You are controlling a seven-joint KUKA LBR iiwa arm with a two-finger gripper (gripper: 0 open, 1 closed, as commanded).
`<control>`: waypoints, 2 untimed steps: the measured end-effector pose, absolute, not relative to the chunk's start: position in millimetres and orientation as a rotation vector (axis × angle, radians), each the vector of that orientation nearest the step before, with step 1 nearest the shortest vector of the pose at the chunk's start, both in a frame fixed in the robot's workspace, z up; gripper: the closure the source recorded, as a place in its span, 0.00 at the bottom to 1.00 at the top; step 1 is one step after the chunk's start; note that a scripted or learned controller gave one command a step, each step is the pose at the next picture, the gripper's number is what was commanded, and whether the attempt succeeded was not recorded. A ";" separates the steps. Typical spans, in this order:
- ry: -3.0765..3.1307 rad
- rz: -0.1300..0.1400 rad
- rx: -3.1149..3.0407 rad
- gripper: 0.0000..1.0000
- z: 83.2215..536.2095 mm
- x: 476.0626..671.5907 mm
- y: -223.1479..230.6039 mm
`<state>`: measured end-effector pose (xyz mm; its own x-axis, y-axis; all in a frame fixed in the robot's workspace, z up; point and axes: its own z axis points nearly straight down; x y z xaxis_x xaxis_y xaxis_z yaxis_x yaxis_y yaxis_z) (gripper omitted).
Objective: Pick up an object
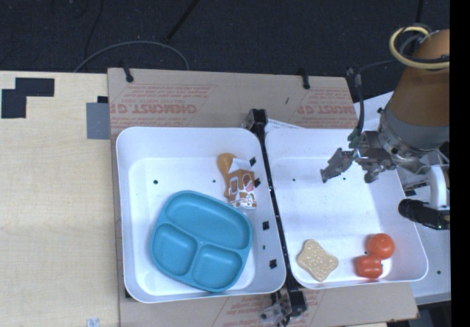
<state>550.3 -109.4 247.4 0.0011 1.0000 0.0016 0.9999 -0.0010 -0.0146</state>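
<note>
My gripper (pixel 354 169) hangs over the upper right part of the right bin (pixel 323 143), open, with nothing between its fingers. Along that bin's front edge lie a tan cracker-shaped piece (pixel 317 259) and two red tomato-like pieces (pixel 380 245) (pixel 369 267), all well below the gripper. In the left bin (pixel 136 171) a blue divided plate (pixel 200 239) lies flat. A small white and red printed packet with a brown piece above it (pixel 239 182) rests at the plate's upper right, close to the divider.
A black divider strip (pixel 266 193) runs between the two bins. Both bins sit on a cardboard sheet (pixel 220 101). A pale wooden bench top (pixel 51 193) lies to the left. Cables trail across the dark floor behind.
</note>
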 end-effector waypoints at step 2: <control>-2.217 0.007 -2.217 0.00 210.4 555.1 -110.6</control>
